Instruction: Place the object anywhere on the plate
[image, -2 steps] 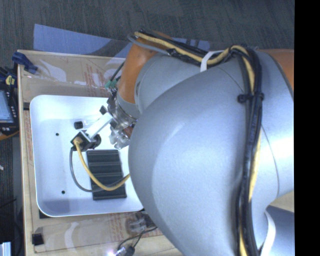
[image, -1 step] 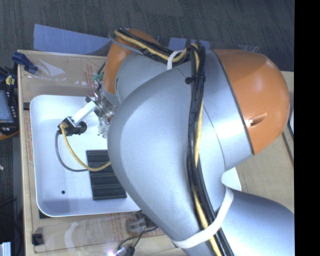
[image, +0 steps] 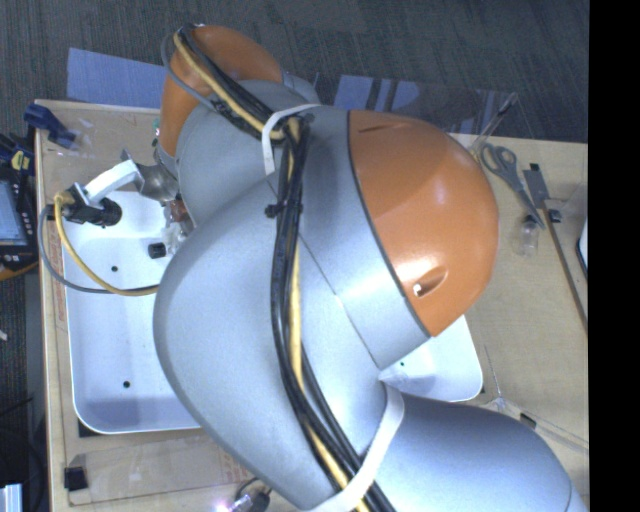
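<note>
Looming across the middle of the frame, the grey arm (image: 270, 330) is hiding most of both white bins, its orange band (image: 430, 220) sitting at center right. Cables (image: 285, 270) are running along its body toward the upper left. The wrist end is reaching over the left bin (image: 110, 340) near the upper left, where the gripper (image: 165, 215) is lying mostly behind the arm; its state cannot be told. The object and plate are not identifiable, being covered. Scissors (image: 508, 165) are lying on the bench (image: 520, 330) at upper right.
</note>
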